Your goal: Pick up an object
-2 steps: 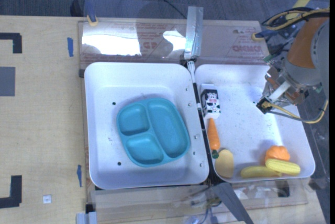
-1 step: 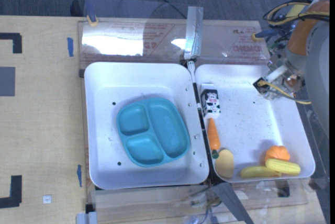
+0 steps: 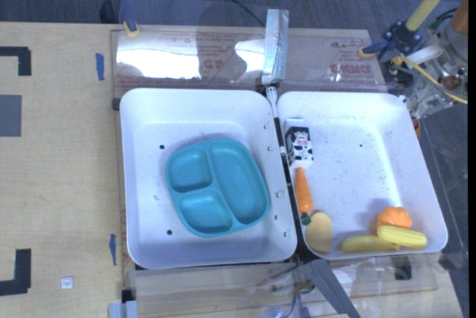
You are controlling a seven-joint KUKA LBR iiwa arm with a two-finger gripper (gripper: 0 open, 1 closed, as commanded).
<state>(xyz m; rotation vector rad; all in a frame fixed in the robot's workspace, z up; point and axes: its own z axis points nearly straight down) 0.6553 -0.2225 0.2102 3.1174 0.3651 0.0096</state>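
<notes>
The right bin [image 3: 349, 123] holds several toy foods. A small white carton with black spots [image 3: 299, 146] lies against its left wall, with an orange carrot [image 3: 303, 192] just below it and a pale yellow pear [image 3: 320, 232] at the front left corner. At the front right sit an orange fruit [image 3: 393, 218] and a yellow banana [image 3: 402, 237], with a second yellow piece [image 3: 364, 243] beside them. The gripper [image 3: 435, 86] hangs with its cables over the bin's far right corner, well away from all the objects, with nothing seen in it.
The left bin [image 3: 141, 123] holds a blue three-compartment plate [image 3: 216, 186]. A raised divider [image 3: 281, 160] separates the two bins. A clear plastic sheet and a silver taped strip [image 3: 275, 45] stand behind the bins. Yellow and blue cables [image 3: 428, 4] trail at the top right.
</notes>
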